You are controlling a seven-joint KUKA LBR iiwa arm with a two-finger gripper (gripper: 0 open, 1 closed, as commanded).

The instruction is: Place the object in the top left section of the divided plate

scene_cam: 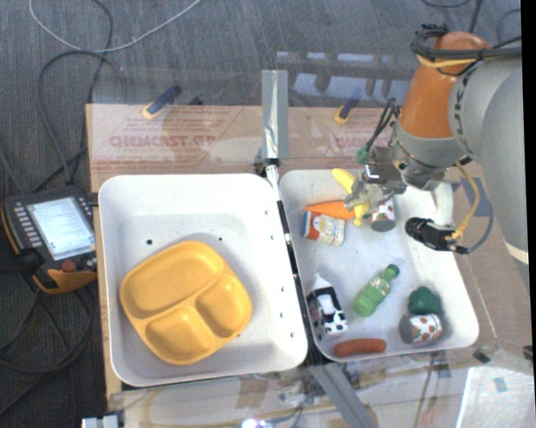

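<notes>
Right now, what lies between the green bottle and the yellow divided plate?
In the camera view, the black-and-white milk carton and the bins' adjoining walls lie between the green bottle and the yellow divided plate.

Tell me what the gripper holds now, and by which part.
It cannot be told: the gripper sits over the orange toy carrot and yellow banana.

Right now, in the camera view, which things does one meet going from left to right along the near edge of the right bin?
Black-and-white carton → red sausage → green bottle → strawberry-print can.
</notes>
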